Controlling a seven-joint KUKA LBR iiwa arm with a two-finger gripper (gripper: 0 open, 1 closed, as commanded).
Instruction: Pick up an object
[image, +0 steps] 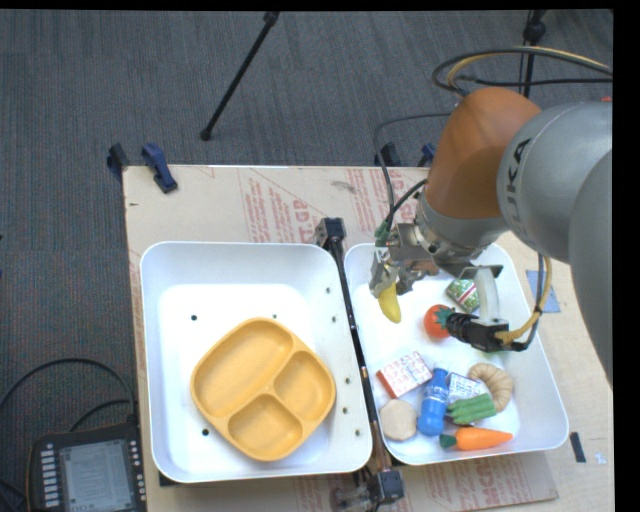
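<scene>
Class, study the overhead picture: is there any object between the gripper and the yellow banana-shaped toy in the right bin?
Nothing visible stands between them. The gripper is right above the yellow banana-shaped toy, whose top end meets the fingers. The tomato lies to its right, the red-and-white carton below; neither blocks it.

Blue clamps (158, 166), tripod leg (240, 70), teach pendant (85, 472)

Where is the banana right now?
In the camera view, the banana hangs from the gripper over the upper left part of the right bin, close to the divider between the bins and left of the tomato.
</scene>
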